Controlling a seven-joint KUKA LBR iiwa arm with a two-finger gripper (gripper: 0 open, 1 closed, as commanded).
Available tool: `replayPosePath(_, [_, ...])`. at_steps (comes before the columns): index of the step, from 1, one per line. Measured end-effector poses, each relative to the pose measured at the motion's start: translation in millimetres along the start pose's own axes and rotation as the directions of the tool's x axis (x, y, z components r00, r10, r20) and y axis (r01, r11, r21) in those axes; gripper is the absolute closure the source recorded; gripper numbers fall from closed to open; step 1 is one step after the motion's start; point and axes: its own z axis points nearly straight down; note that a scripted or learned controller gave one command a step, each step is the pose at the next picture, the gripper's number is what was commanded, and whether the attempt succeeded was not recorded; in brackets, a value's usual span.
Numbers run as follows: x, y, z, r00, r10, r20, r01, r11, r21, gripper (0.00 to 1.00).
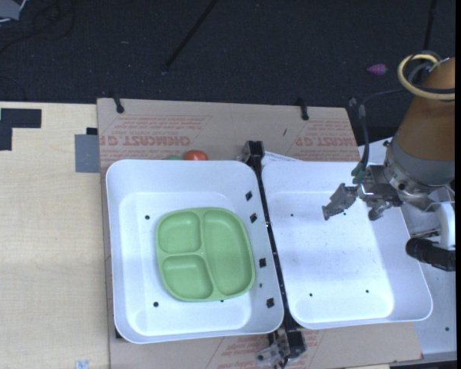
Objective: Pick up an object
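A light green divided plate (205,253) lies flat in the left bin (131,206), a little right of its middle. My gripper (357,209) hangs over the upper right part of the right bin (330,298). It is open: one finger (337,204) points left, the other sits near the bin's right wall, and nothing is between them. The arm's orange band and grey wrist rise above it at the right edge. The gripper is well to the right of the plate, across the divider between the bins.
A small red-orange object (195,156) and a bit of green peek out behind the left bin's far rim, on the cardboard sheet (215,133). Black clips line the seam between the bins (263,237). Pale wooden bench lies to the left.
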Motion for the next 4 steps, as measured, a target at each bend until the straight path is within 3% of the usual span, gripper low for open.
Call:
replayPosePath(1, [-0.1, 1.7, -5.7, 1.000, -0.002, 0.001, 0.002, 1.000, -0.009, 0.00])
replayPosePath(3, [14.7, -0.4, 112.3, 1.000, -0.001, 0.000, 0.001, 1.000, -0.003, 0.00])
replayPosePath(4, [6.5, -5.9, 167.7, 1.000, 0.000, 0.000, 0.000, 1.000, -0.005, 0.00])
